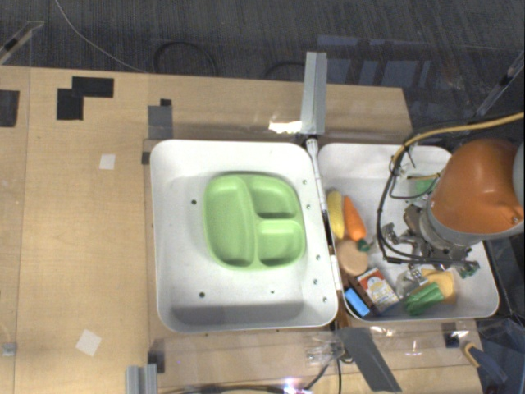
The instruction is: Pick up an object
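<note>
Overhead, the tool [428, 276], grip state impossible to tell, hangs over right-bin clutter; best to centre on the green vegetable [423, 298].

Arm [480, 189] low, wrist pointing down

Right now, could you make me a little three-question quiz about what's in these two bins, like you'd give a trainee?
1. True or false: the green divided plate lies in the left bin.
2. Which lies directly beside the carrot? A) yellow banana B) blue ball C) red cup
3. Fill in: the arm hangs over the ____ bin.

Key: 1 true; 2 A; 3 right.
</note>
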